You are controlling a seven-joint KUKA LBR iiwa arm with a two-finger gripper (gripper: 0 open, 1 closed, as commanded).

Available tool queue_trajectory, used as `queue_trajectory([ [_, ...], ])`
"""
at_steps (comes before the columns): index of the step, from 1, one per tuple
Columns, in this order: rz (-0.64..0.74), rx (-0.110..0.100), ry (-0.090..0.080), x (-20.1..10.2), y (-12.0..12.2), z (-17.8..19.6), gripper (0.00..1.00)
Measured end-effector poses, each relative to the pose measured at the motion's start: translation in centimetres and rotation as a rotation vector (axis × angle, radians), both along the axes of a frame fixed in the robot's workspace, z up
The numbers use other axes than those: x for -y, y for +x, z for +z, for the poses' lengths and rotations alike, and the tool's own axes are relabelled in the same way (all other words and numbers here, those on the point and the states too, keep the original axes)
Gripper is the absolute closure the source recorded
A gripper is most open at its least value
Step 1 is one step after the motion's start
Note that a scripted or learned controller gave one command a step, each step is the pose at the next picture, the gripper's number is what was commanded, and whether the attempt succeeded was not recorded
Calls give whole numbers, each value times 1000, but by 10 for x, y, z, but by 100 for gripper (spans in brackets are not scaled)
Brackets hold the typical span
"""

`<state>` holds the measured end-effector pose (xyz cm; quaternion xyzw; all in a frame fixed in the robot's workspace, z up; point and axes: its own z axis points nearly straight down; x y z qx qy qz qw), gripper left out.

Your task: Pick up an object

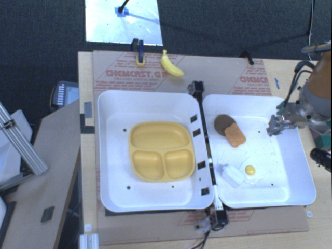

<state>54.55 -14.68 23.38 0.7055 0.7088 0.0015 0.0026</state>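
Our hand [275,124], its opening impossible to tell, hangs at the right bin's [298,160] far edge; descending here risks striking its rim.

One camera sits high above the table [85,87] and looks down at a slant. It is far enough back to take in both white bins, the left bin [111,108] and the right bin [295,160], side by side. The far edge of the table is at the top of the picture and the near edge is at the bottom. The arm [316,95] comes in from the right side. Dark floor [41,30] shows past the table.
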Motion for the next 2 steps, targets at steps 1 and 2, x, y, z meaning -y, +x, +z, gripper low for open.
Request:
queue_trajectory([
  [1,0,2,-1,0,2,54,100],
  [2,5,-2,2,-56,10,56,100],
])
